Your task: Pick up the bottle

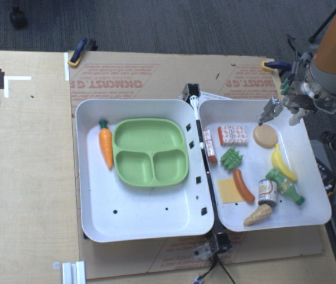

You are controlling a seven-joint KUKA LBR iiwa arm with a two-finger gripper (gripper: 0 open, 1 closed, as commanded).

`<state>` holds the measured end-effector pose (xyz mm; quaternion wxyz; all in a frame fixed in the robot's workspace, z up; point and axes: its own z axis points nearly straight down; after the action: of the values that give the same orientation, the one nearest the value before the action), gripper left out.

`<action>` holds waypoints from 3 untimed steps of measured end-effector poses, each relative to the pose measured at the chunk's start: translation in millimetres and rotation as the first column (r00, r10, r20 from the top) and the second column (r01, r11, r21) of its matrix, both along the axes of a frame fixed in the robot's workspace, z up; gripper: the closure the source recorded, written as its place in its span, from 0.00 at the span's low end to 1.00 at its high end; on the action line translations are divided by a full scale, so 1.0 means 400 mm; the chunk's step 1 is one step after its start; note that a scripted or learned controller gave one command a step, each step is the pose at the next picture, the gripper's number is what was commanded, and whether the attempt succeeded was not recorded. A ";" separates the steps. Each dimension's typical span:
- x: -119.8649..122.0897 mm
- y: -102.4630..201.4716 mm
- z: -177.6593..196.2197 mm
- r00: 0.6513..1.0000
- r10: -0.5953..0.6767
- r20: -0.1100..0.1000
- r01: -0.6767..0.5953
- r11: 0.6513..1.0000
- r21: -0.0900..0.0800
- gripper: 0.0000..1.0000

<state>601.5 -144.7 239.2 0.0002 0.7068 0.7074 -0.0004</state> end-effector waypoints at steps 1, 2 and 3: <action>0.001 0.000 0.024 1.000 0.002 0.000 -0.002 1.000 -0.001 1.00; -0.146 0.013 -0.024 0.993 0.114 0.000 -0.114 0.993 0.000 1.00; -0.265 0.157 0.014 0.974 0.225 0.000 -0.225 0.974 0.001 1.00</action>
<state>495.6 -81.9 244.9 -0.0001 0.6222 0.7829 -0.0003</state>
